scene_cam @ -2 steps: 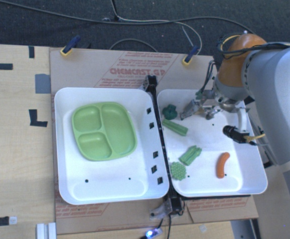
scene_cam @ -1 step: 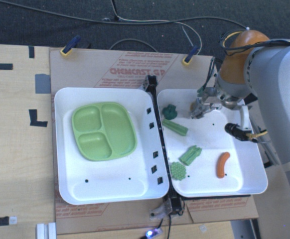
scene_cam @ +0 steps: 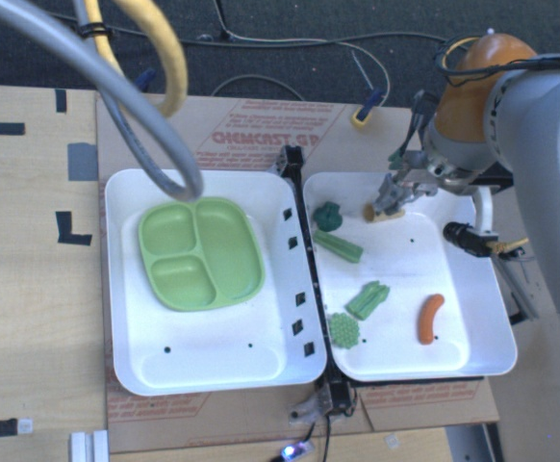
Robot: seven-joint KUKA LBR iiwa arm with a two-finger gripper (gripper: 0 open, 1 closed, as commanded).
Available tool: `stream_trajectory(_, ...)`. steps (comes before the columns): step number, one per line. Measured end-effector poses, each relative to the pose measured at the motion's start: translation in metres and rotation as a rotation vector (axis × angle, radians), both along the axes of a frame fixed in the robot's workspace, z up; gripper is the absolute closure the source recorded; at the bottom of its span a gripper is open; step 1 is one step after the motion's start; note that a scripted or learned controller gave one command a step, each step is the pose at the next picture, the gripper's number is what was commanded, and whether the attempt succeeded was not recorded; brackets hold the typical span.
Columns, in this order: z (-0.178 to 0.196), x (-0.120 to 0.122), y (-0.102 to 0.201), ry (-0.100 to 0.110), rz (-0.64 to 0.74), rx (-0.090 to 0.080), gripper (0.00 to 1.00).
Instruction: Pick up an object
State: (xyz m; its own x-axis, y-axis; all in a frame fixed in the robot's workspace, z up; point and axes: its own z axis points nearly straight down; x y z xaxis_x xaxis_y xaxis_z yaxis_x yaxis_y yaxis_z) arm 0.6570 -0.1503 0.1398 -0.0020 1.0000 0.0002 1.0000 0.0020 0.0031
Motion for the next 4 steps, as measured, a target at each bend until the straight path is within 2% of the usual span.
stream_trajectory(2, 0.117, 0.005, 0.001, -0.002, 0.0, -0.001, 1.0)
stream_trajectory(4, 0.118, -0.037, 0.11, 0.006, 0.004, 0.001, 1.0)
